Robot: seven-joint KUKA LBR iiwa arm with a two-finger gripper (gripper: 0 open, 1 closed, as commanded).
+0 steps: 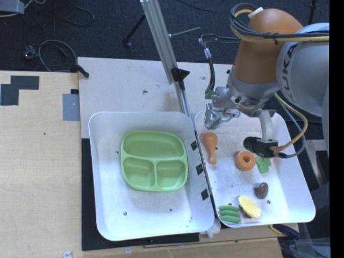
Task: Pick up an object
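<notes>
A dark carpeted floor (107, 15) runs along the top, strewn with black cables (51, 50). Below it sits a pale wooden bench (37, 171) with a white board (129, 85) laid on it. A slanted metal rail (161, 36) rises from the board. The light is even and bright.

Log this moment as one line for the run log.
hand: above right bin, over drumstick | holding: nothing visible | right bin: donut, peas | left bin: green plate
</notes>
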